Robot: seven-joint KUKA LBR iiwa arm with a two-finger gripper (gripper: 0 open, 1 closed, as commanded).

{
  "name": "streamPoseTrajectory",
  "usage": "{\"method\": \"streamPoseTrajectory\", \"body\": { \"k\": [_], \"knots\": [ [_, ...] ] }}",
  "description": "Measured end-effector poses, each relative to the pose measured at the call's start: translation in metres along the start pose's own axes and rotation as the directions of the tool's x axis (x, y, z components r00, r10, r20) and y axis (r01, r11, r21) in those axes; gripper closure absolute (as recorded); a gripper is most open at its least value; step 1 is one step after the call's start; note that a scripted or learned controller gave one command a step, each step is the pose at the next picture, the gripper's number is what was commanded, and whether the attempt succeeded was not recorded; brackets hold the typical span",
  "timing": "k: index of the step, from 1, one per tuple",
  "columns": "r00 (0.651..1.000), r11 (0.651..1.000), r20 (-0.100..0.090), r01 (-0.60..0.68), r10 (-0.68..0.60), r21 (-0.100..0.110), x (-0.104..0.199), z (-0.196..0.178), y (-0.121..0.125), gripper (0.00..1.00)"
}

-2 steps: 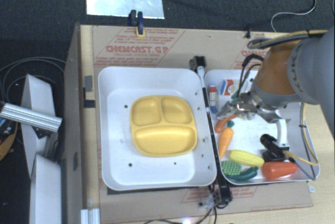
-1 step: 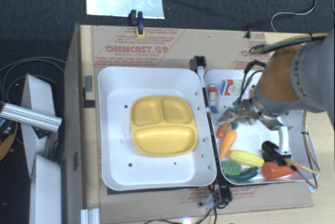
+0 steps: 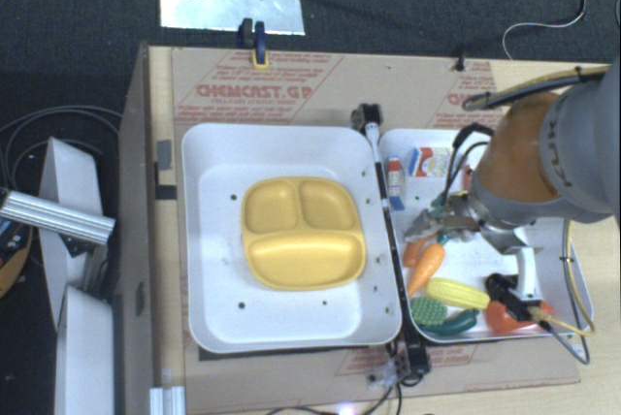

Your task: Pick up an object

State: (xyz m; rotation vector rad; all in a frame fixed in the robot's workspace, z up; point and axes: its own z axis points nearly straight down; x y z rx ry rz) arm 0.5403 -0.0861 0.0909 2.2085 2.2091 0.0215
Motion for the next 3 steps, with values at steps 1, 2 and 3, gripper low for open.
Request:
{"method": "streamPoseTrajectory", "body": {
  "k": [1,2,3],
  "knots": [
    [1.0,1.0,0.0,0.001,-0.001,0.0,-0.004,-0.001,-0.047,0.0],
    [1.0,1.0,-0.003,0.002,-0.002,0.021,-0.024,0.006,-0.012,0.0],
    [1.0,1.0,-0.002,0.003,-0.003,0.02,-0.038,0.007,0.037,0.0]
  ]
}}
